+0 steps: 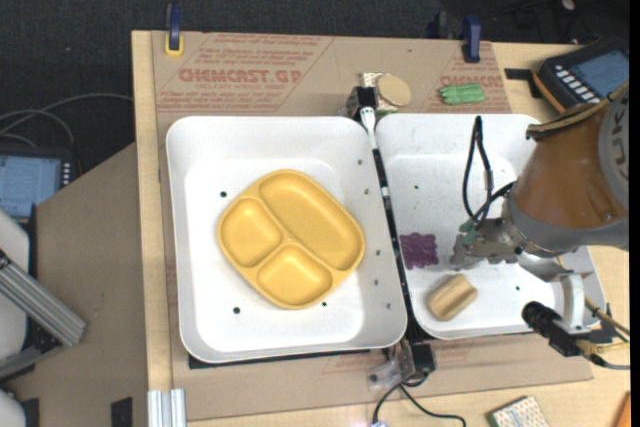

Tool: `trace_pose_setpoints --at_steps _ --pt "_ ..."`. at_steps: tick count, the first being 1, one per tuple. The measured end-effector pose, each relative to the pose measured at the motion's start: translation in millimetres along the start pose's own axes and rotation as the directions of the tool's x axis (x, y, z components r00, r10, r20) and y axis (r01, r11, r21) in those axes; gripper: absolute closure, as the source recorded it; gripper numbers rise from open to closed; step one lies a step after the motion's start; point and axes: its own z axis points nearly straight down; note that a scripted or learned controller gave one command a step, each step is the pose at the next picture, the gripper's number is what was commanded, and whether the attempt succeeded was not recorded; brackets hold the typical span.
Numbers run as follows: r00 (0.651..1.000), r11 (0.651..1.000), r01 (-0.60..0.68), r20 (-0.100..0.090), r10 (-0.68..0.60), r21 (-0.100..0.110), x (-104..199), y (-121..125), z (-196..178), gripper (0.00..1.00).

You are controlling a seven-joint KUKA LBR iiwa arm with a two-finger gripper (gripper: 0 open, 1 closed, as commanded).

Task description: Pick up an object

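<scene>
In the right bin (440,150), a purple lumpy object (418,250) lies near the left wall. A tan, loaf-shaped object (451,296) rests just below it, close to the front wall. My gripper (470,252) hangs low over the right bin, immediately to the right of the purple object and above the tan one. The grey arm with its orange band (565,180) covers the bin's right part. A yellow divided plate (290,237) lies in the middle of the left bin (200,155).
A small green object (461,94) and a round tan disc (395,92) sit on the bench behind the bins. Blue clamps (174,27) hold the board's back edge. A device with a screen (585,75) stands at the far right.
</scene>
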Motion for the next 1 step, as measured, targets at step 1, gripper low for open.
trace_pose_setpoints --at_steps 1 --pt "1.000 1.000 0.000 0.000 0.000 0.001 0.0 -0.2 0.6 0.00"
